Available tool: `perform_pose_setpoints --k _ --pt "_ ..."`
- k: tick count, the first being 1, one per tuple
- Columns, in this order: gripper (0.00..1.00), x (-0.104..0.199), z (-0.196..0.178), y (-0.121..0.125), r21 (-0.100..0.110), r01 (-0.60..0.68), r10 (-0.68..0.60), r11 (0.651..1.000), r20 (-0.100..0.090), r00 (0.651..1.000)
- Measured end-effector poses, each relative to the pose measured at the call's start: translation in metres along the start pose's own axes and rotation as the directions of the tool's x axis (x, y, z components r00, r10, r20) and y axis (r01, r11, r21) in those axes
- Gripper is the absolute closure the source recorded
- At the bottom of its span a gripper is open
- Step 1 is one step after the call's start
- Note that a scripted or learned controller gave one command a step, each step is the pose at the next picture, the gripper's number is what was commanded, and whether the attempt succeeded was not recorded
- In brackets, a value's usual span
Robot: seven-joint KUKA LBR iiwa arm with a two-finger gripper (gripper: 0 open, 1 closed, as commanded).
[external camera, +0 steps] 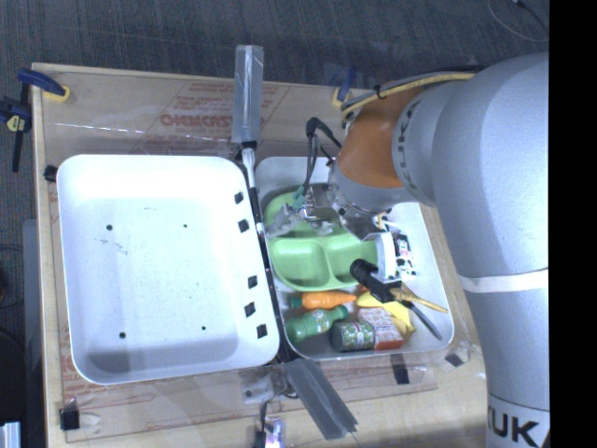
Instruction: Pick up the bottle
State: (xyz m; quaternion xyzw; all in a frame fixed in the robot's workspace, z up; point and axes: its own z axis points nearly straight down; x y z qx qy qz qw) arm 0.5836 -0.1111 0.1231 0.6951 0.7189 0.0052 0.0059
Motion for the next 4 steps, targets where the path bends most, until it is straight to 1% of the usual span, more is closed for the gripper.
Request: perform_pose_setpoints --k 1,2,3,4 --pt "0.00 -0.011 0.024 0.016 -0.004 -0.215 0.215 0.977 0.001 0.977" --pt "1.00 -0.011 0.018 0.015 0.007 -0.211 0.211 0.978 0.001 0.978" --pt "1.00 0.015 0.033 0.053 0.018 0.046 -0.046 0.999 0.002 0.999" --pt "1.00 -0.023 0.033 0.064 0.016 0.263 -0.263 0.965 -0.006 0.965"
